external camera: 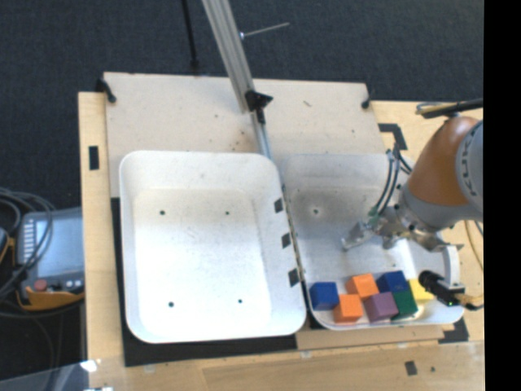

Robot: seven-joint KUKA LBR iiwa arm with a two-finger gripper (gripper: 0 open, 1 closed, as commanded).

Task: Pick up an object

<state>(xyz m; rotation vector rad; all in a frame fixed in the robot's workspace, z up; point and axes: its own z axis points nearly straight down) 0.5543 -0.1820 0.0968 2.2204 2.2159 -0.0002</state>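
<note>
Arm (444,173) enters from the right, orange band above the wrist, and reaches down over the right bin (326,194). Tool (368,236) sits low over the bin's middle, just above the cluster of blocks and apart from them. Metal parts of the tool point toward the left; whether it is open or closed cannot be told from this angle. Nothing is seen in its grip.

Blocks all lie in the near end of the right bin, packed close together:
- blue block (324,295), leftmost of the group
- orange block (349,307), just right of it, at the near wall
- second orange block (364,284), behind that
- purple block (379,306), beside the near orange one
- second blue block (392,282), behind the purple
- green block (405,302), right of the purple
- yellow block (422,288), farthest right, partly covered by a black part of the arm

Left bin (203,243) stands beside the right bin, walls touching. Both rest on the desk (163,112). A slanted aluminium rail (228,39) rises from the desk's far side. A pendant with cables (45,255) lies off the left edge.
</note>
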